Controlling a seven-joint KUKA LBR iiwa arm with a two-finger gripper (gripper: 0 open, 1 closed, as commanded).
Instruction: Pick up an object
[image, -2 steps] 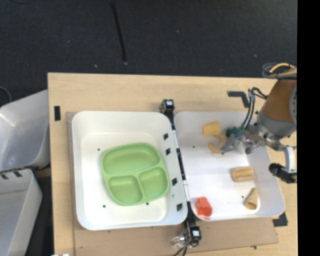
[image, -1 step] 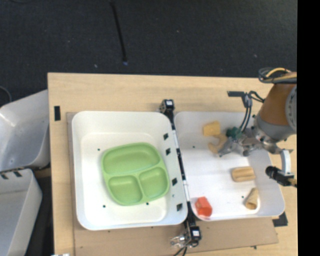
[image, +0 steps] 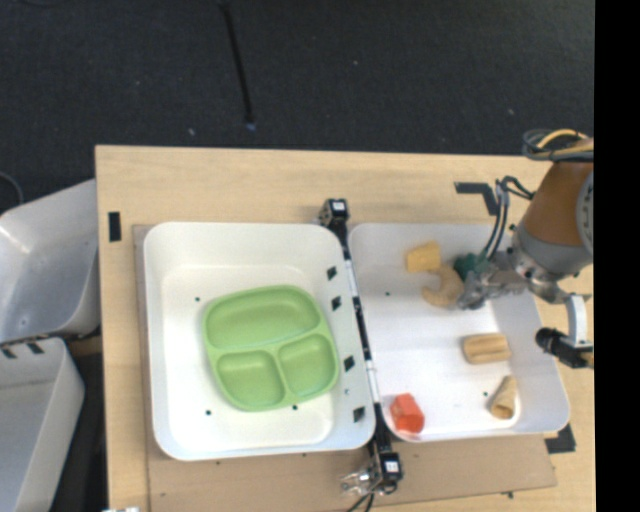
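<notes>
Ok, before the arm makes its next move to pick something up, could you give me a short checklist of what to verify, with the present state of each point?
1. Gripper is over the right bin: ok.
2. A target is near: ok, the curved tan piece lies right beside the gripper.
3. Something is between the fingers: cannot tell, the wrist hides them.
4. Other objects are clear of the gripper: ok, the yellow block, wooden block, cone and red piece lie apart from it.
5. Green tray in the left bin is out of the way: ok.
</notes>
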